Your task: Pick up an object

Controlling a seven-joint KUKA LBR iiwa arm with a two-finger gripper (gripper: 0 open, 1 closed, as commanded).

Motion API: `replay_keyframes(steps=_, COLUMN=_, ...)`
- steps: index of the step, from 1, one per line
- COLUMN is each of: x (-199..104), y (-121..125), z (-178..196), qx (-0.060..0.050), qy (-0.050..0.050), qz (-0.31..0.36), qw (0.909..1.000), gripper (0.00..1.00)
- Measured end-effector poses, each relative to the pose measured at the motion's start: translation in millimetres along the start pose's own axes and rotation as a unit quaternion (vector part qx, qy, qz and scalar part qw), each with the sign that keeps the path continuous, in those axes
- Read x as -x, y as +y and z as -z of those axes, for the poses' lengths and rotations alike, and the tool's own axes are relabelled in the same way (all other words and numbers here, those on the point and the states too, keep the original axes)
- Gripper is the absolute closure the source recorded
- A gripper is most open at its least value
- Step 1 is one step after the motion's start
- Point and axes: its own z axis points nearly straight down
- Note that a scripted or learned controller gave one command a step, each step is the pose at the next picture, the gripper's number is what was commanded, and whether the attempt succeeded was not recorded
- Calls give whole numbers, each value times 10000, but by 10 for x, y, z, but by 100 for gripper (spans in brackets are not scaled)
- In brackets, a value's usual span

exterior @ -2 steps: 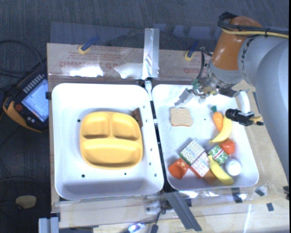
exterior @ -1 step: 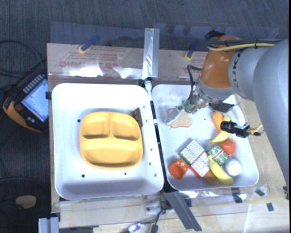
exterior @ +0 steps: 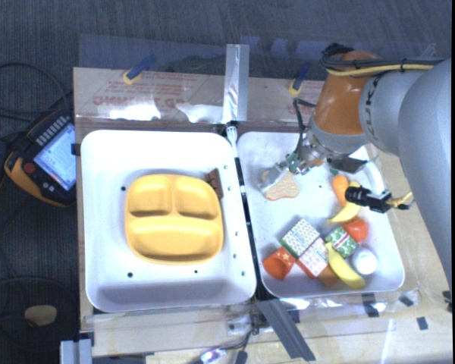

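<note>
White left bin: holds one yellow divided plate, lying flat at its middle. A small brown piece touches the plate's upper right corner, beside the wall shared with the neighbouring bin.

White right bin: the gripper sits low in the upper left part, just above a tan flat piece. Whether it is open or closed cannot be told.
- Right side: an orange piece, a banana and a red round piece.
- Lower part, packed close together: a green-and-white carton and a red-and-white carton, print too small to read; a green-and-red packet; an orange-red piece; a second banana; a white ball.

Desk: brown board behind the bins with faint red printing, not legible.

Grey arm: dark lettering near the orange band, not legible in full.

Handheld controller: lit blue screen, lying on the dark floor left of the desk; text unreadable.
</note>
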Motion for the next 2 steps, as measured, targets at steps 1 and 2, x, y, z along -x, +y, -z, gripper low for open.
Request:
replay_keyframes(steps=1, x=-508, y=586, z=851, qx=-63, qy=8, qz=-750, qw=9972, gripper=100)
replay_keyframes(steps=2, x=-1194, y=930, z=1053, qx=-75, qy=3, qz=-2142, qw=9768, gripper=100)
